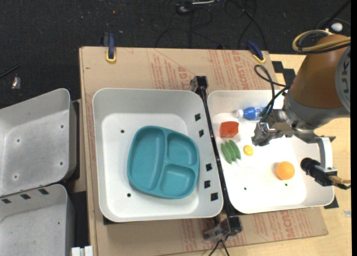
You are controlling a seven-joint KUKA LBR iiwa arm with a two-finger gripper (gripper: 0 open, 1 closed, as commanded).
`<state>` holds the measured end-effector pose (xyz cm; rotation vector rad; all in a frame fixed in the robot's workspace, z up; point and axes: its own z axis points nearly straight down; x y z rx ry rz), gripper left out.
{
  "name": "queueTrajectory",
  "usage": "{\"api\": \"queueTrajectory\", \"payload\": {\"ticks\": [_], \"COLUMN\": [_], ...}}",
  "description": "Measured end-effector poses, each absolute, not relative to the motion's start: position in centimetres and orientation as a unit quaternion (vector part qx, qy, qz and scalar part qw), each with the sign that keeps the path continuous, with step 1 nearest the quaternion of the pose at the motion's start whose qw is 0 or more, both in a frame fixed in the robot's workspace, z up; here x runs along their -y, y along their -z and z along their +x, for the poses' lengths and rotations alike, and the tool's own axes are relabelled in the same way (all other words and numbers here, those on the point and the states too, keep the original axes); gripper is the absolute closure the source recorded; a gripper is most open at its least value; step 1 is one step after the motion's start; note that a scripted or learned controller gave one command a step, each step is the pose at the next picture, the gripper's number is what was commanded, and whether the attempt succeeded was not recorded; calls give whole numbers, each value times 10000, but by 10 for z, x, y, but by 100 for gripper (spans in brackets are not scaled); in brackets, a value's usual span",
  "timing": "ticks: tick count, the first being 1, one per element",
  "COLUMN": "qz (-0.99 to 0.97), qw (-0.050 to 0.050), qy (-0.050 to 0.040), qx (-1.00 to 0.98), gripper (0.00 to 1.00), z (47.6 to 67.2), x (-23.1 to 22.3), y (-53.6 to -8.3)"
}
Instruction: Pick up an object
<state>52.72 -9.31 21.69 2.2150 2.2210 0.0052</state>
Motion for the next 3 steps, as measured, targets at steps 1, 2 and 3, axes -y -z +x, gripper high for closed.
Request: {"api": "queueTrajectory", "payload": {"ticks": [1,2,3], "qz": [7044,7038,7044], "qw": [-3,-2,2], "qy": [-8,-11,-15], "qx": [-7099,-7104,-7098], "gripper": [100,100,100], "z": [537,547,565], "x": [43,-18,-61], "y": [-210,-210,-223]}}
